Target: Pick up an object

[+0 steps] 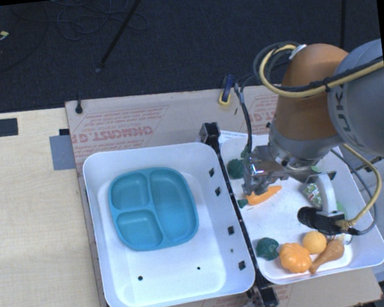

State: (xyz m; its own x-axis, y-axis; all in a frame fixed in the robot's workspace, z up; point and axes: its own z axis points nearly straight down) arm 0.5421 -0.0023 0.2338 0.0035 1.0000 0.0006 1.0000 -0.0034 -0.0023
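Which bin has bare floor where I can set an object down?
Left bin: bare floor between the blue divided plate and the bottom wall, plus a strip right of the plate. Right bin is crowded: gripper by an orange carrot-like toy, toy fruit along the bottom wall.

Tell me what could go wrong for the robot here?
The gripper hangs just over the thin orange carrot, which lies flat, so it might slip away when grabbed. The carrot is near the bin wall and a dark green toy, so the gripper could bump those instead. Lower down, the orange fruit and yellow ball sit bunched together, so grabbing one might knock the other.
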